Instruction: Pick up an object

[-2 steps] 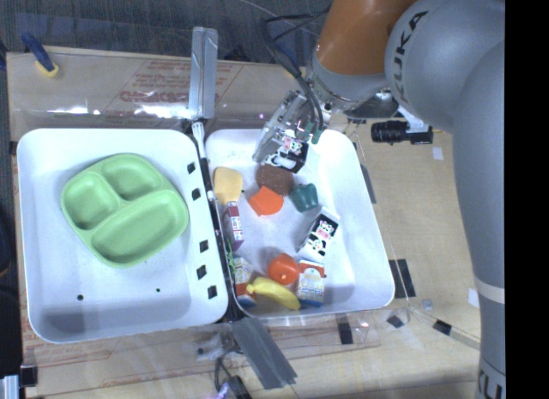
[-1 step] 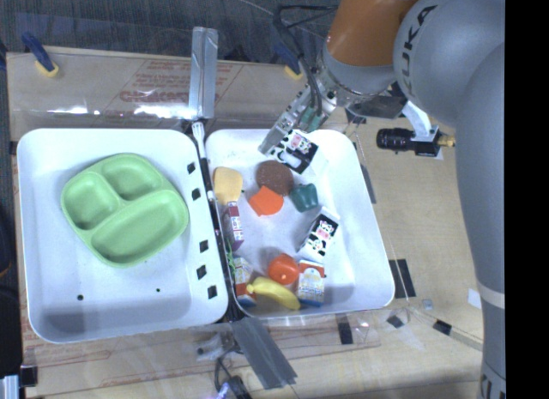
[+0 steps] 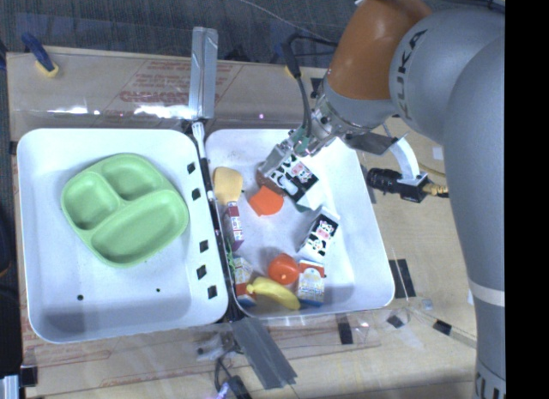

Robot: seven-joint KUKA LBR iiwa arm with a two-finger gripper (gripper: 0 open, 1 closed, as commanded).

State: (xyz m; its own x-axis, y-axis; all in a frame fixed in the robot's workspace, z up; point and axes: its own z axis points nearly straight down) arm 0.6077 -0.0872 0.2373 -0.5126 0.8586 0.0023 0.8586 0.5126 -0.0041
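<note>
The grey arm (image 3: 463, 88) enters from three o'clock and fills the view's right side, its thick link running from the five o'clock corner up toward one o'clock. The orange band (image 3: 373, 45) sits at about one o'clock, just above the wrist. From there the wrist slants down toward seven o'clock, ending in the gripper (image 3: 281, 161) just right of the view's centre.

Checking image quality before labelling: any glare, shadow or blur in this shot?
Camera view: bright glare streak on the clear sheet behind the bins; soft shadow inside the left white bin's near edge; the big grey arm looks slightly soft, while the green divided plate is sharp.
</note>
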